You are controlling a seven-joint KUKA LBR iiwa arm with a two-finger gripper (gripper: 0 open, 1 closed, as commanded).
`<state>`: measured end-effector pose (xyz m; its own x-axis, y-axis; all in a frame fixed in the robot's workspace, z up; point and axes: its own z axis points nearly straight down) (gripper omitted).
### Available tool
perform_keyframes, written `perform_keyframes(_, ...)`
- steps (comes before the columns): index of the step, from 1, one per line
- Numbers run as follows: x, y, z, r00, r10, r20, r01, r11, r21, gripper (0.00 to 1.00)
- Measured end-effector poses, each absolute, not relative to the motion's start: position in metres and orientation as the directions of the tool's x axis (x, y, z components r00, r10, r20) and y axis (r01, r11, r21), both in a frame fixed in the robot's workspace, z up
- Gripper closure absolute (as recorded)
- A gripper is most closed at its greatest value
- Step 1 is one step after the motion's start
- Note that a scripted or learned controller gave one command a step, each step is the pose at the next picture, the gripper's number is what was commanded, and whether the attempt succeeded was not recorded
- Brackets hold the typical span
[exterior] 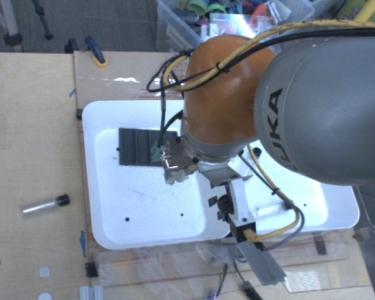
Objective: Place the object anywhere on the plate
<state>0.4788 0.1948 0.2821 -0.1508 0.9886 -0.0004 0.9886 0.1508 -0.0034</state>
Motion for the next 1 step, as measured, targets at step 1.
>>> perform_keyframes(1,0.4785,0.2125,0.1711,0.09,0.996,-0.001,0.996,-0.09,-0.006,1.0)
